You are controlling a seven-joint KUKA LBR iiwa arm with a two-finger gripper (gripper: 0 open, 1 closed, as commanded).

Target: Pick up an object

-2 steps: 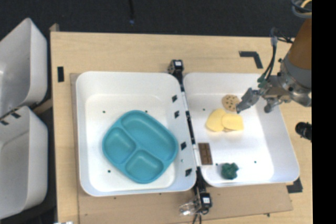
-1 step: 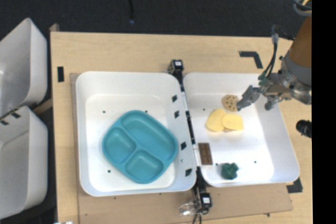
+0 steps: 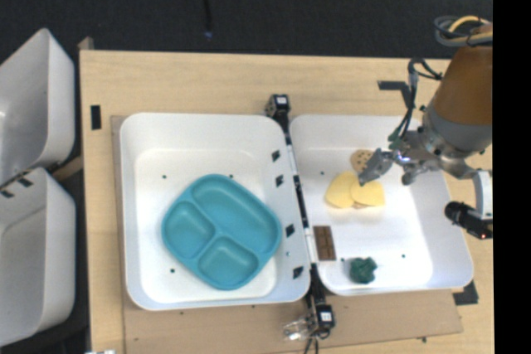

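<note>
Obs. 1: My arm comes in from the right edge of the view, orange band uppermost, grey wrist below it, reaching over the right-hand bin.

Obs. 2: My gripper sits low over the upper part of that bin. One dark finger points down and to the left in the view; a second dark part lies just to its right. I cannot tell whether the fingers are spread or pressed together, and I see nothing between them.

Obs. 3: Yellow pieces, flat and rounded, overlapping one another, lie just below and to the left of my fingertip, near it. I cannot tell whether the tip touches them.

Obs. 4: A small tan speckled disc lies just to the left of the finger, partly tucked beside it, touching or nearly touching the yellow pieces' upper edge.

Obs. 5: A dark green lump sits well below my gripper, near the bin's front wall. A small brown block lies to the lower left of my gripper, beside the divider between the bins.

Obs. 6: Far to the left of my gripper, the left-hand bin holds a teal divided plate, three compartments, lying flat.
</note>
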